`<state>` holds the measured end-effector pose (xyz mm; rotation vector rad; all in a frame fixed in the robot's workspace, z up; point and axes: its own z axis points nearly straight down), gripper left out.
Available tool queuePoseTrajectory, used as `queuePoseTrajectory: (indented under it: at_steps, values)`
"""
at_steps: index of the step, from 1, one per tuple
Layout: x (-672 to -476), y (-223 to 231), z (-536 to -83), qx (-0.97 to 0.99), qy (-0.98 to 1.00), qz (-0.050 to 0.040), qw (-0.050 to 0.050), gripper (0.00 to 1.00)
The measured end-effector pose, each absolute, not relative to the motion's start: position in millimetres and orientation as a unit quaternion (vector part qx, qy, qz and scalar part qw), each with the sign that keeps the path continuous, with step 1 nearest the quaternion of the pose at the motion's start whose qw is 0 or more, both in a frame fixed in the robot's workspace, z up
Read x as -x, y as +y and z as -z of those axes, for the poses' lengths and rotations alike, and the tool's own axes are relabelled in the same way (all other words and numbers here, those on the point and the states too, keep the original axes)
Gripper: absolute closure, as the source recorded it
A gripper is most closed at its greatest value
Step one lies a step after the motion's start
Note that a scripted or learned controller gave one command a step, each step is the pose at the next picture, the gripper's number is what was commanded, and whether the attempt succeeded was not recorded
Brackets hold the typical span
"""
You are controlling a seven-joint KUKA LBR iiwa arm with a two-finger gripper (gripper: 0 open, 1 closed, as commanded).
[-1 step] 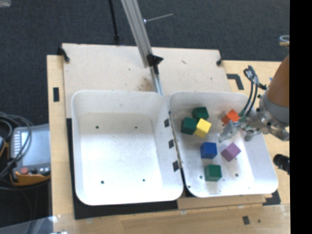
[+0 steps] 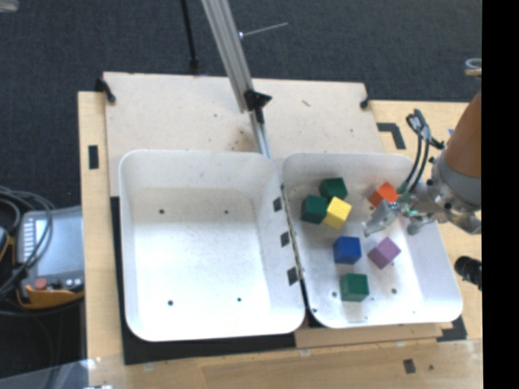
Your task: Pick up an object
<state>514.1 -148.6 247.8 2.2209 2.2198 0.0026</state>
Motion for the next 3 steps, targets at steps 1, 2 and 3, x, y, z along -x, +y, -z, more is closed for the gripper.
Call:
queuePoseTrajectory:
  at_steps: [1,2,3]
  values:
    - [-507.9,-156,-188,-0.708,0.707,0.0021,-0.002,0.00]
    - [-518.2,-154,-139,-0.708,0.706,0.0006,0.001,0.00]
    - [-524.2,-157,-128,-0.708,0.706,-0.0047,0.012,0.00]
